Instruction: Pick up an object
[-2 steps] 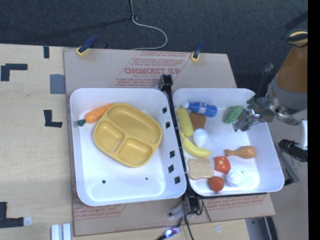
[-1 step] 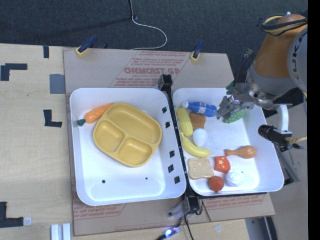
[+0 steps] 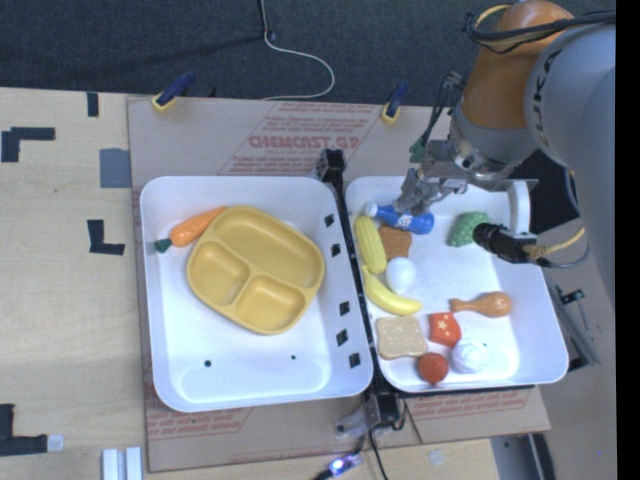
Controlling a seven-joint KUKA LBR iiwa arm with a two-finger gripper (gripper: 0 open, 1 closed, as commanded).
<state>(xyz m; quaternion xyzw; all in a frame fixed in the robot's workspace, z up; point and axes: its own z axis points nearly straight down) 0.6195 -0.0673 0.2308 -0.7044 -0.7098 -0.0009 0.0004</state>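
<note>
The blue object (image 3: pixel 405 219) lay in the right bin (image 3: pixel 530 363), near its far-left corner, just under the gripper (image 3: pixel 415 203). It looked like a short blue toy w/ a small white end poking left; glossy plastic, lying flat. Exact shape couldn't be made out, since the gripper covered part of it.

The gripper sat right over the blue object, fingers pointing down at it. Fingers' state: couldn't tell, too small & dark vs. the toy. No sign the toy was off the floor.

Risks, as a judgement: the blue object was crowded. A brown piece (image 3: pixel 394 241) touched it on the near side, the corn cob (image 3: pixel 368 243) was just beside that, and a white egg (image 3: pixel 400 271) & banana (image 3: pixel 390 295) were near. Fingers coming down could land on the brown piece or nudge the corn instead of straddling the toy. Smooth rounded plastic could also squirt out on closing, esp. if caught off-centre. The bin wall was close too, so little room on that side.

Further out: green broccoli (image 3: pixel 467 228), drumstick (image 3: pixel 482 305), toast (image 3: pixel 402 337), tomato (image 3: pixel 432 367). The left bin (image 3: pixel 165 358) held a yellow divided plate (image 3: pixel 255 268) and a carrot (image 3: pixel 192 227).
</note>
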